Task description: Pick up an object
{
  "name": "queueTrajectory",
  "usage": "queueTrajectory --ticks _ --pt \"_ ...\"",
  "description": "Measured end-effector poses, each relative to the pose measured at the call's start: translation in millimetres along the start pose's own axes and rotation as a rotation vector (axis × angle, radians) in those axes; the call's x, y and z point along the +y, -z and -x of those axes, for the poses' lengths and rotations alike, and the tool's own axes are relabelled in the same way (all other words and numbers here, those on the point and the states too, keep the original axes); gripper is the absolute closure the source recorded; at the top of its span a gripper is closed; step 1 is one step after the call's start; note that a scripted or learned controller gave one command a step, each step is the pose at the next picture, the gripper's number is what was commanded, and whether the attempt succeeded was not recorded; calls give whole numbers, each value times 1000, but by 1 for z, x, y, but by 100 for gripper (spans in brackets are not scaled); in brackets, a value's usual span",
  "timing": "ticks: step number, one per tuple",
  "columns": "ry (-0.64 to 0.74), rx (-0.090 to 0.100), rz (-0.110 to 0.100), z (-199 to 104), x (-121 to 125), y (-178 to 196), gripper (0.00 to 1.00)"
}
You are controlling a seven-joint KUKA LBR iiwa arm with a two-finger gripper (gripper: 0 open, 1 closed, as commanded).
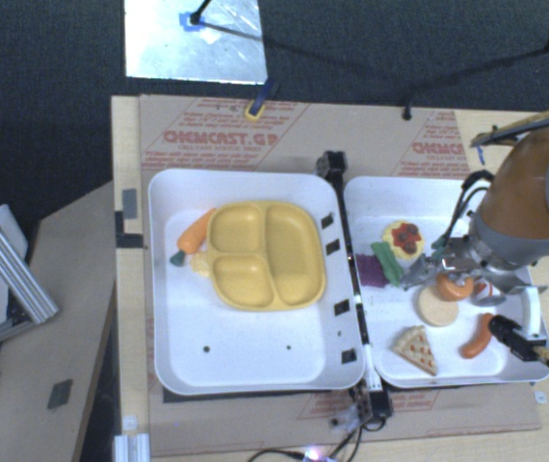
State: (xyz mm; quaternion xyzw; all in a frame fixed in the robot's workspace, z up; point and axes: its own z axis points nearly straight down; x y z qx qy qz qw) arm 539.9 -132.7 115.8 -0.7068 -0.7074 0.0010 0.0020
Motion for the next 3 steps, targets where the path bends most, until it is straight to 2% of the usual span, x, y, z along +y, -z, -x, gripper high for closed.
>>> queueTrajectory --ticks 1,2,3 --pt "-1 -13 26 5 6 -24 0" --pt "-1 -13 26 4 6 -14 100" --pt "3 -4 12 10 11 49 100"
